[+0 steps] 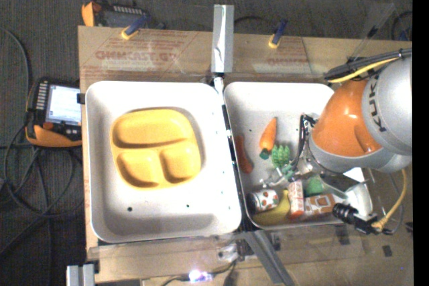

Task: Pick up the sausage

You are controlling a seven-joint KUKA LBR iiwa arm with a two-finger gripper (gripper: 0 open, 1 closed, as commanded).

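Two shallow white bins sit side by side; the slim reddish-brown sausage (242,154) lies at nine o'clock in the right bin (295,92), untouched. Whether the gripper (289,171) grips anything, I cannot tell; pickup remains.

You see the sausage (242,154), thin and reddish-brown, lying lengthwise against the right bin's (281,92) left wall.

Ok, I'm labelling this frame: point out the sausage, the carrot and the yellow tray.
sausage (242,154): camera view, middle of its reddish length by the right bin's left wall.
carrot (268,133): camera view, middle of its orange body.
yellow tray (157,146): camera view, central divider ridge.
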